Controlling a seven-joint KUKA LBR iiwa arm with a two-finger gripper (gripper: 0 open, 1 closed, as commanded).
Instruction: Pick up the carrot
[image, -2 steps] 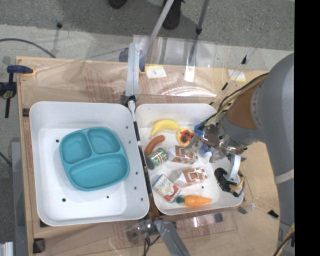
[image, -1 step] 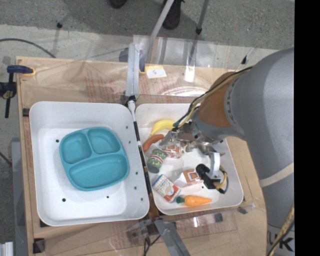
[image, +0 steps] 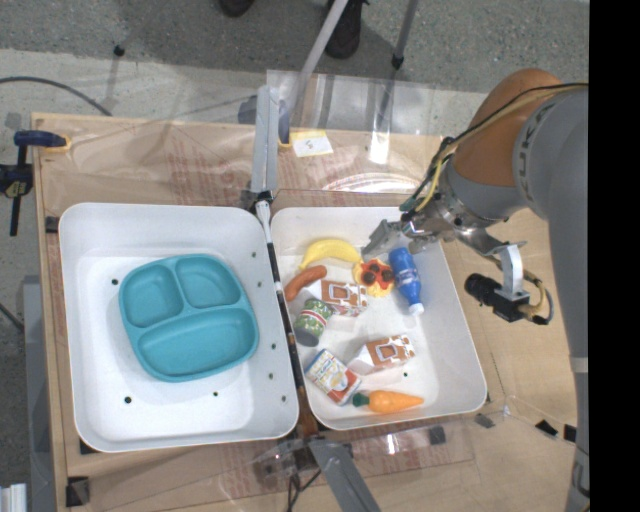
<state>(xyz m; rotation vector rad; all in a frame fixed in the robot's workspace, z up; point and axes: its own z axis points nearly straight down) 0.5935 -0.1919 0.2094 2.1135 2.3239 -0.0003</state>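
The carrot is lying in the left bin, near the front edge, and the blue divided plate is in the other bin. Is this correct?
Not quite. The camera view shows the carrot lying in the right bin, near its front edge, among the other toy foods. The blue divided plate is in the other bin, the left bin.

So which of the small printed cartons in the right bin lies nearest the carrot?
The tilted carton at the bin's near edge, just left of the carrot; the other two cartons lie farther up.
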